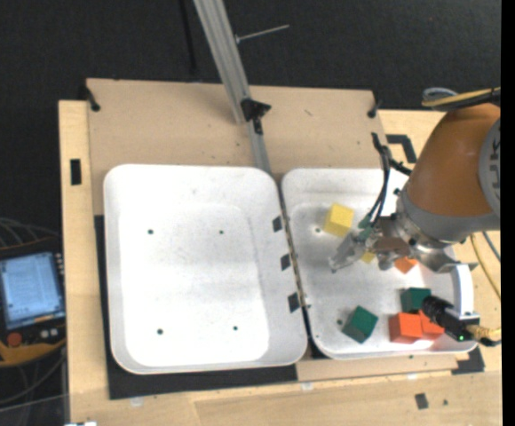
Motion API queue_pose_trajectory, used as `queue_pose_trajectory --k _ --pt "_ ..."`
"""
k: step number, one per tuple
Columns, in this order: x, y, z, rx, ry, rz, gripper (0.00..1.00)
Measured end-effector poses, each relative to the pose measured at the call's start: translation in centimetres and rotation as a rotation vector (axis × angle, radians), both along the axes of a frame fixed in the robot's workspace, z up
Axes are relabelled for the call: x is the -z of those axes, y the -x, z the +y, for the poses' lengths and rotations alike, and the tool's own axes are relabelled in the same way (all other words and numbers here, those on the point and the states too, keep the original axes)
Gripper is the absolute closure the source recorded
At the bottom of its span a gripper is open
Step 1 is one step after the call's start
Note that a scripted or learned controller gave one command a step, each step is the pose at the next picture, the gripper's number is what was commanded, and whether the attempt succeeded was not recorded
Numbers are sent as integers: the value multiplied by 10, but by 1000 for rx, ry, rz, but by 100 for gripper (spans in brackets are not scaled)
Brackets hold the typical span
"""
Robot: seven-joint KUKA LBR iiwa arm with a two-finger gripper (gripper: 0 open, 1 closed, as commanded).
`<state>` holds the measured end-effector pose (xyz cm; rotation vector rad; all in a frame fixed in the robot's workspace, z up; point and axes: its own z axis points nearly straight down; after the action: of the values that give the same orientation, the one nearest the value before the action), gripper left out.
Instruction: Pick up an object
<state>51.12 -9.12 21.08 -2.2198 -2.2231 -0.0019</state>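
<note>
You are looking down on the wooden counter, which carries two shallow white bins side by side. The left bin is the larger stretch of white in view, with a few small dark dots on its floor. The right bin sits touching it along a seam marked by small black clips.

The arm reaches in from the right, its orange band bulking over the right bin's far corner. A slim metal pole slants down from the top to the seam between the bins. At the far left, off the counter, a tablet with a lit screen rests near some cables.

The hand hangs low over the middle of the right bin; you cannot tell from this angle whether it is clenched or released, or whether anything sits in it.

Inside the right bin, a yellow block lies just beside the hand on its far-left side. A green block rests near the front rim. An orange block lies at the front right, with a dark green block just behind it, and a small orange piece shows close beside the hand.
</note>
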Motion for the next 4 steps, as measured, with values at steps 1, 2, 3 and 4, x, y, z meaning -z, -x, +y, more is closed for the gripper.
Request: queue_pose_trajectory --k 1,2,3,4 --pt "0 0 0 5 1 -2 0" --pt "50 8 5 2 1 6 0" --pt "110 15 -3 3 2 7 0" --pt "113 14 -4 4 1 0 0"
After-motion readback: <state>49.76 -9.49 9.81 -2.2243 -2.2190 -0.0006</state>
